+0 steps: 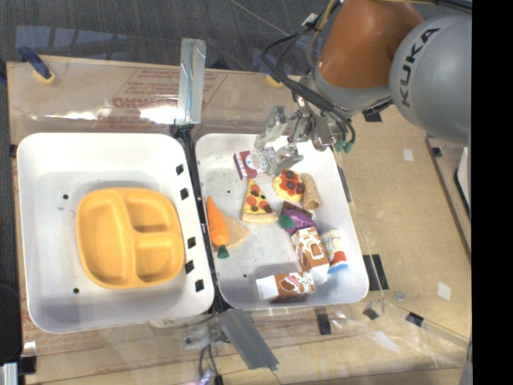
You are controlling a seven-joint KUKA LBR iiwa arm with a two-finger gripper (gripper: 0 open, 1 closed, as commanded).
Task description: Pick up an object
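We see the gripper (276,144) poised over the far part of the right bin (343,283), and we cannot tell its state from this angle. Just beside it lies a small red-and-white packet (245,164). Nearer sit a pizza slice (257,203) and an ice-cream cone (308,191), with a purple piece (295,216) next to them. A carrot (216,224) lies along the bin's left side. Two small cartons (311,249) (285,285) rest at the near end. The left bin (36,167) bears a yellow divided plate (130,236).
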